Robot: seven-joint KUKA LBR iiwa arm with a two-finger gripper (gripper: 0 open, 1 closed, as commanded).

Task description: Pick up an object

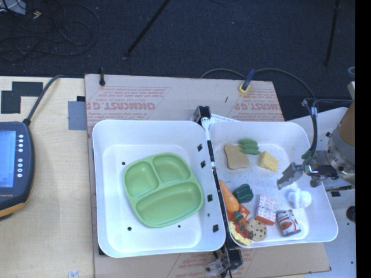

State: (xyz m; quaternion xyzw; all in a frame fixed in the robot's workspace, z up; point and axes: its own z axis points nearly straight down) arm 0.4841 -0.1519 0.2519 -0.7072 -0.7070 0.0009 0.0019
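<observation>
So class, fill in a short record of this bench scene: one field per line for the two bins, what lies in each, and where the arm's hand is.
left bin: holds a green divided plate
right bin: holds toy foods
toy foods: bread slice, cheese wedge, carrot, green pepper, small can, cookie
hand: over the right bin's right side, above a white object
grip: nothing seen between the fingers
</observation>
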